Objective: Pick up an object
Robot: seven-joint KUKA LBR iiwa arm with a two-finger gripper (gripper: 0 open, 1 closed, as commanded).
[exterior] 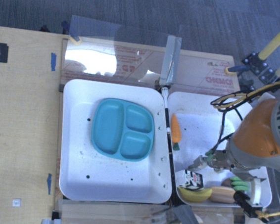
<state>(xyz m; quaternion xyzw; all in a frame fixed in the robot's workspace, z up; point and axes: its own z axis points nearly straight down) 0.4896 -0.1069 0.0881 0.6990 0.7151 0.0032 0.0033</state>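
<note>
Pincer (193, 179) low in right bin (198, 127), above banana (194, 193)

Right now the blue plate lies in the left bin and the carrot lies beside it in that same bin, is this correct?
Not quite. The blue plate does lie in the left bin, but the carrot lies in the right bin, against its left wall, just across the divider from the plate. The camera view shows this.

An orange plastic carrot (176, 129) lies lengthwise against the right bin's left wall. A yellow plastic banana (194, 193) and a tan bread-like roll (222, 194) lie along that bin's near edge, touching end to end.
</note>
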